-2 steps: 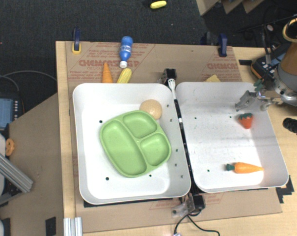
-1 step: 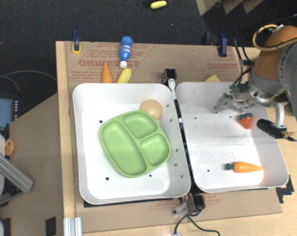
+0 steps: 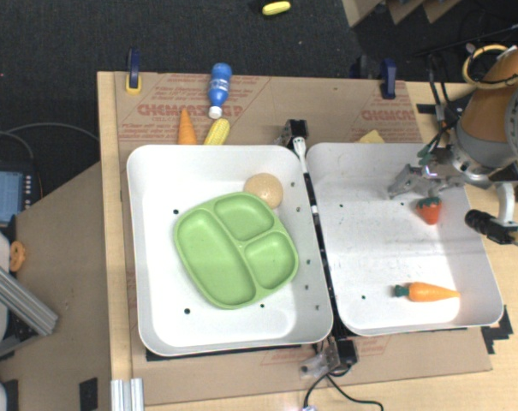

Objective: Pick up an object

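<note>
White bins sit side by side on the bench (image 3: 113, 229), left bin (image 3: 147, 229) and right bin (image 3: 370, 255), their inner walls touching along the middle. Left bin holds a green three-compartment plate (image 3: 235, 248), lying flat and turned at a slant, with a round tan ball-like object (image 3: 264, 188) just beside the plate's far edge, apparently touching it. Right bin holds two items: a small red object with a green top (image 3: 428, 210), strawberry-like, in the far right part, and an orange toy carrot (image 3: 425, 292) with a green stem end, lying flat near the near wall, well apart from the red one. Arm (image 3: 490, 118) enters from the right, orange band visible above the grey wrist. Claw (image 3: 421, 178) hangs low over the far right part of the right bin, directly above and just beside the red object; metal fingers appear spread apart, with nothing seen between them. Cannot tell whether a fingertip touches the red object. Behind the bins on the bench: a blue-and-white bottle (image 3: 218, 88), a second orange carrot (image 3: 186, 128), a yellow corn-like piece (image 3: 217, 131). A yellow item (image 3: 276, 8) lies on the dark floor beyond.
</note>
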Tool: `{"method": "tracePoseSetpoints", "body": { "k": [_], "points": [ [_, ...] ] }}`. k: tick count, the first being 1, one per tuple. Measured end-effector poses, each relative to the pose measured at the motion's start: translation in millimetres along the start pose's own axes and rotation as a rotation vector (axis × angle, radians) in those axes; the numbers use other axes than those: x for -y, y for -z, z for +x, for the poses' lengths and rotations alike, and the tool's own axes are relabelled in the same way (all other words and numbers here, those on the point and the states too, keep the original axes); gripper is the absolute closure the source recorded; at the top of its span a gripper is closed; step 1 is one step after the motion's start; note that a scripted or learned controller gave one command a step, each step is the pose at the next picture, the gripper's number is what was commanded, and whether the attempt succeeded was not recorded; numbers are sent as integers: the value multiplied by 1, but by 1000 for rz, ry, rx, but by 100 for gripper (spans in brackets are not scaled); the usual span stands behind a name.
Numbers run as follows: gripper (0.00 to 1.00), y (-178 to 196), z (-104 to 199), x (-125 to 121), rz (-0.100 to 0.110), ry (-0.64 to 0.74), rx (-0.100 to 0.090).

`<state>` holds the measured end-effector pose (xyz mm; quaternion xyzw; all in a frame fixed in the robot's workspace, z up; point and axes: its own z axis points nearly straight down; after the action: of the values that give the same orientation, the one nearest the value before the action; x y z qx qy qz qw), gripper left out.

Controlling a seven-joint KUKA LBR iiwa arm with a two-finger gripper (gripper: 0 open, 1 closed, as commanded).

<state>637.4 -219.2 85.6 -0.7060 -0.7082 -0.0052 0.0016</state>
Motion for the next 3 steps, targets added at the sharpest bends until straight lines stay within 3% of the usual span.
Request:
{"method": "tracePoseSetpoints", "body": {
  "k": [1,2,3],
  "points": [
    [0,0,1,0,2,3,2],
    [0,1,1,37,3,1,1],
    [0,-1,60,-25,-2,5,9]
  ]
}}
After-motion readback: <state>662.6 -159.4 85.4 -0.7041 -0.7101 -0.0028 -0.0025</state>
